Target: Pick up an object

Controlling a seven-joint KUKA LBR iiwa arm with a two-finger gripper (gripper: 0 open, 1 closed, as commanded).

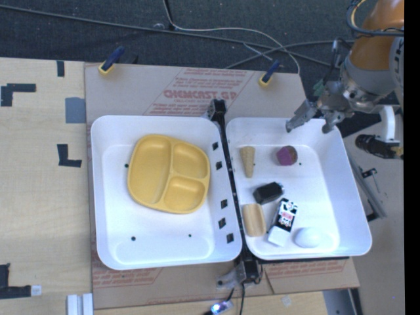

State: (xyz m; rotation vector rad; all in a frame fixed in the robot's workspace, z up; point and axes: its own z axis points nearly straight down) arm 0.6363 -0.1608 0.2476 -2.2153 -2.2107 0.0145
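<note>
With my fingers (pixel 309 121) spread wide over the right bin's (pixel 346 176) far rim, I'd centre above the purple ball (pixel 286 155) before descending.

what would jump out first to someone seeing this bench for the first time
The yellow divided plate lies alone in the left bin, the brightest thing on the bench. The right bin holds a cluster of small things, among them a purple ball, a cone and a black block. The gripper hangs open at that bin's far rim, holding nothing.
</note>
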